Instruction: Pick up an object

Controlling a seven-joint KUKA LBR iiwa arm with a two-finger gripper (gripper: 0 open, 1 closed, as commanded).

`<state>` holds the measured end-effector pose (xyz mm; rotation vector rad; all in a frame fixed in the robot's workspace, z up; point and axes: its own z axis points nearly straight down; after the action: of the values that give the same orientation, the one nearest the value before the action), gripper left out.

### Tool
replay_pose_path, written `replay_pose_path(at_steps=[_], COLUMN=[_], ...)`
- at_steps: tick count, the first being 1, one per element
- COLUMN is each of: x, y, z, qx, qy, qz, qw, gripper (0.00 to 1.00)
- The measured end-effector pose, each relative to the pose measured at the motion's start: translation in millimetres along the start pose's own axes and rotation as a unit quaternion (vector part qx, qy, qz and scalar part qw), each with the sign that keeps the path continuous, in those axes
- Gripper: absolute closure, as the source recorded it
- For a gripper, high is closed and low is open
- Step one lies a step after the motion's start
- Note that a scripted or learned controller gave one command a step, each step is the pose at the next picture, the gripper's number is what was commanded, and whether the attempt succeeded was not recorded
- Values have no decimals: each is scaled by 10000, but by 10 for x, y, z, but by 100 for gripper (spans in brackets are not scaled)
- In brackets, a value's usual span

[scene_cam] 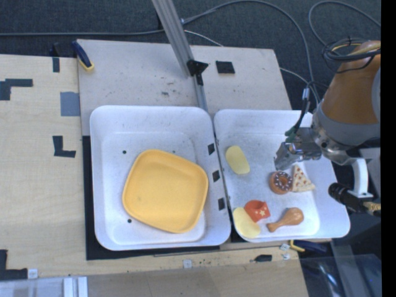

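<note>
The metal pincer (289,155) hangs just above the brown sprinkled toy doughnut (281,182) in the right white bin (260,125) — its grip state unclear.

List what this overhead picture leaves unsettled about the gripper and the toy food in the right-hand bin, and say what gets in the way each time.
- Gripper: camera view; fingers too small and blurred, whether it touches the doughnut is unclear.
- Pizza slice: overlaps the doughnut; their contact is too small to judge.
- Flat yellow piece: partly covered by the red piece.
- Arm: cut off by the right edge.
</note>
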<state>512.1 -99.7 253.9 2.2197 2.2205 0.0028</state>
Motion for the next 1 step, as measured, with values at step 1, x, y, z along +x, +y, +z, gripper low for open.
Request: replay_pose_path(at_steps=[1], x=[566], y=[24], z=[134], qx=[20], qy=[5], qz=[-21], qw=[10000], gripper=[100])
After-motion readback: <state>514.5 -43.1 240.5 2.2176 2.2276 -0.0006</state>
